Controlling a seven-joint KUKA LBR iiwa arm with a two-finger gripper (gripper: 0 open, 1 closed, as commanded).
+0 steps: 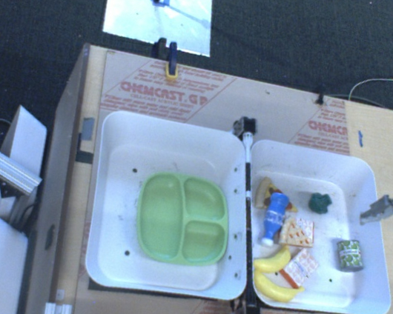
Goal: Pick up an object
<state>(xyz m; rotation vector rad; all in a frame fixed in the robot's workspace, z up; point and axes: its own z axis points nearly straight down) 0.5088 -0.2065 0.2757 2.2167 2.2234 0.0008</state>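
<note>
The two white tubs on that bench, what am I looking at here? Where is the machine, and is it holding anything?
One camera looks down from above at a slant. The left tub holds a green divided plate. The right tub holds small items: a blue bottle, two toy bananas, a cracker-like square, a dark green lump and a small green packet. The robot's claw peeks in at the right edge, above that tub's rim. Nothing shows between its fingers.
</note>
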